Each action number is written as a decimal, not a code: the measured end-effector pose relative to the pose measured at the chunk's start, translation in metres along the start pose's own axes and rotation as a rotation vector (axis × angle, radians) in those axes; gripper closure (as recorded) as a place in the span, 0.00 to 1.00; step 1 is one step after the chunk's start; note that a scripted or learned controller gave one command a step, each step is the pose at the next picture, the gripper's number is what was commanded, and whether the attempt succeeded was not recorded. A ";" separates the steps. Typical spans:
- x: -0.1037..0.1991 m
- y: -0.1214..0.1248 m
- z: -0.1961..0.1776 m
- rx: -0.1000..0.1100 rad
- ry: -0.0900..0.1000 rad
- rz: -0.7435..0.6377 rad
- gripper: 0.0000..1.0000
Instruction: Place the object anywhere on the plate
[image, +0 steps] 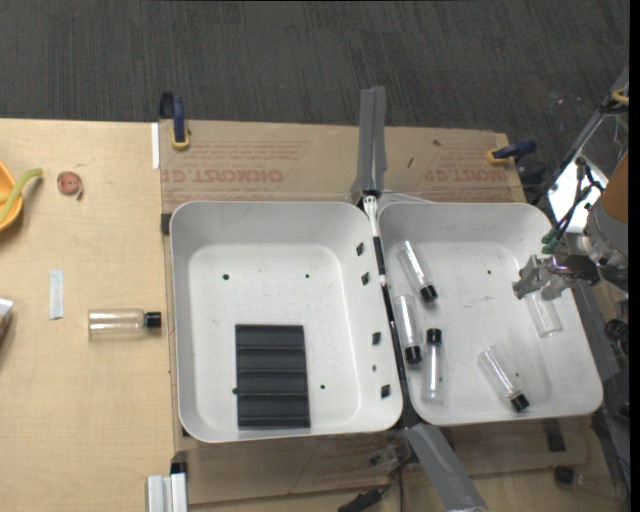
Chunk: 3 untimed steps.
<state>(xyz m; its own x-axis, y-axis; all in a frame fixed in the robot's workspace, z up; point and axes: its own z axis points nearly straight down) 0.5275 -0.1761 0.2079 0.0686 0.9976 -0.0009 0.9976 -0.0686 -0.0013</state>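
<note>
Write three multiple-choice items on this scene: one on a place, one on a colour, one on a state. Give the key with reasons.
1. Where does the dark ridged plate lie?
A. in the left bin
B. on the wooden bench top
C. on the floor

2. What colour are the caps of the vials in the right bin?
A. red
B. black
C. white

3. How are those vials placed?
A. upright
B. lying on their sides
C. stacked in a pile

Key: 1 A, the plate sits on the left bin's floor near its front wall. 2 B, each visible cap is black against the white bin. 3 B, each shows its full length along the bin floor, apart from the others.
</note>
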 end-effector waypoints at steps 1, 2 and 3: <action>0.000 0.000 0.000 0.000 0.000 0.000 0.00; -0.008 0.120 -0.050 -0.002 -0.002 -0.318 0.00; -0.037 0.135 -0.139 -0.002 -0.002 -0.394 0.00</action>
<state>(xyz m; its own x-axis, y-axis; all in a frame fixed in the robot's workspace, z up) 0.6594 -0.2226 0.3468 -0.3196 0.9476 -0.0029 0.9476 0.3196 0.0001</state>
